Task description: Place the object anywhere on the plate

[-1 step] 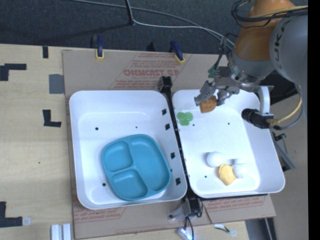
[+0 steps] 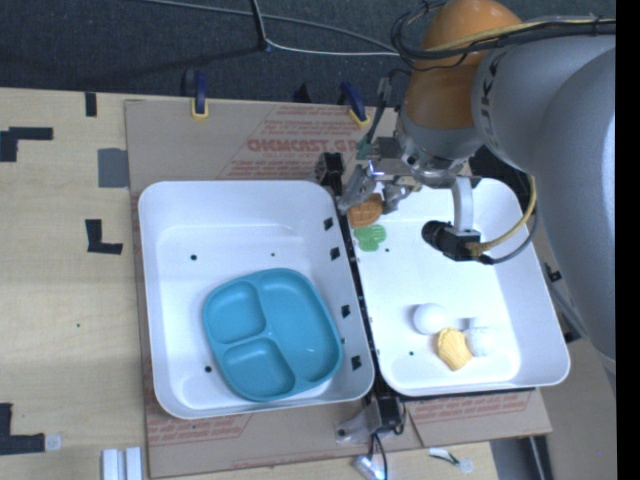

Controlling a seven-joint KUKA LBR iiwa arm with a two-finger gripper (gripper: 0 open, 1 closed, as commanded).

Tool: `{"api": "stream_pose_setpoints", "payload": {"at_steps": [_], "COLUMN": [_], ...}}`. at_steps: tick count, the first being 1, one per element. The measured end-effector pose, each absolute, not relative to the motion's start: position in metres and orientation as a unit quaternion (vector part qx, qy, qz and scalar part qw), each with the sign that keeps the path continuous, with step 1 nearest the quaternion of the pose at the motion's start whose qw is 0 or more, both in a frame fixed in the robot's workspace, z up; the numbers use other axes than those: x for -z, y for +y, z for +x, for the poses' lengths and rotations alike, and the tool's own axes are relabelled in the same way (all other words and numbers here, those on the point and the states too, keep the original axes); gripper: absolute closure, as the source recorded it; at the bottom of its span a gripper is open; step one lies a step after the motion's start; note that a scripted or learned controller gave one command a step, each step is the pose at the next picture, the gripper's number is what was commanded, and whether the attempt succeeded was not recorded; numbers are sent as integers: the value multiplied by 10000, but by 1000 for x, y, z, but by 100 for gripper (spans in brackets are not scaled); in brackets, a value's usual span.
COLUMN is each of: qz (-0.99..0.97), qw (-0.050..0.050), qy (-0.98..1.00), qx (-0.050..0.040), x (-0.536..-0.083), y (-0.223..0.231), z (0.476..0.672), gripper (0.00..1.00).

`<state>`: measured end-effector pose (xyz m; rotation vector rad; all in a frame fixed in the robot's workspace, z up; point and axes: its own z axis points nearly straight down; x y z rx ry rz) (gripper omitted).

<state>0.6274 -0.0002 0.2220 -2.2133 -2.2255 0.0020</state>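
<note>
A blue three-compartment plate point(image 2: 270, 334) lies in the left white bin point(image 2: 180, 230), toward its front. My gripper point(image 2: 366, 200) hangs over the wall between the two bins, near their far end. It is shut on a small orange-brown object point(image 2: 365, 211) that shows between its fingertips. The plate is well to the front left of the gripper.
A small green object point(image 2: 371, 236) lies in the right bin point(image 2: 500, 268) just below the gripper. A white ball point(image 2: 430, 318), a yellow object point(image 2: 452, 349) and a small white piece point(image 2: 481, 340) sit near that bin's front. The arm's grey bulk covers the right bin's far right side.
</note>
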Motion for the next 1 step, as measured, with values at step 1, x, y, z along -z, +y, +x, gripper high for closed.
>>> {"api": "stream_pose_setpoints", "payload": {"at_steps": [1], "qz": [-7052], "qw": [13], "qy": [-7090], "qx": [-7], "x": [-199], "y": [63], "z": [629], "gripper": [100]}}
